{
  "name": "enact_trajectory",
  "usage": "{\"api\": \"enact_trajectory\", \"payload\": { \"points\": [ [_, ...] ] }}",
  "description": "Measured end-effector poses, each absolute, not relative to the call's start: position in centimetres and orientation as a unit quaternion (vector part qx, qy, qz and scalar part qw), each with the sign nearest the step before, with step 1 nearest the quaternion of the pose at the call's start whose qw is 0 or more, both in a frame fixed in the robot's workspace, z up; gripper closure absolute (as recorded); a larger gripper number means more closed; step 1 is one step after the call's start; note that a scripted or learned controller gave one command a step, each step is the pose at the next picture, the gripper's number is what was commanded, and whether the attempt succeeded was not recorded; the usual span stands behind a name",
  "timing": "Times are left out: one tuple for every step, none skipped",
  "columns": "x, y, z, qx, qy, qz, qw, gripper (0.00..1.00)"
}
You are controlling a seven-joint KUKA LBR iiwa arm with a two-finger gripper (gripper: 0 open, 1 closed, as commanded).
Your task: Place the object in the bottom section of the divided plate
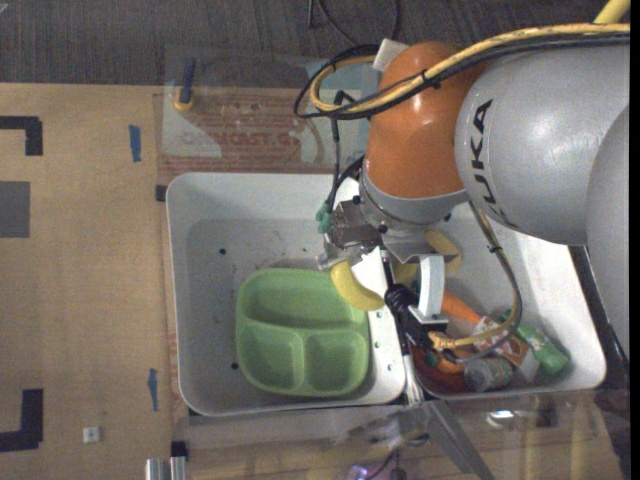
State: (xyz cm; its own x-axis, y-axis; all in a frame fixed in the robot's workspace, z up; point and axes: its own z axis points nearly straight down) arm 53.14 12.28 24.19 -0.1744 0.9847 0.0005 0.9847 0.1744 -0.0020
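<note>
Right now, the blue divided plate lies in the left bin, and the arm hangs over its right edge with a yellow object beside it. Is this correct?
Not quite: the divided plate is green, not blue, as the camera view shows. The rest holds: it lies in the left bin, and the arm hangs over its right edge with a yellow object beside it.

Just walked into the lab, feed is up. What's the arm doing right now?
The KUKA arm is reaching in from the right, low over the seam between the two white bins. Its tool sits just off the upper right corner of the green divided plate in the left bin. A yellow, banana-like object is right at the tool, overlapping the plate's rim; whether it is gripped can't be told. The right bin holds a clutter of other items. The plate's sections look bare.
</note>
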Motion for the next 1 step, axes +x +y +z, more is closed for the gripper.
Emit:
{"api": "enact_trajectory", "payload": {
  "points": [
    [53.16, 12.21, 24.2, -0.643, -0.766, 0.0004, 0.001, 0.0]
  ]
}}
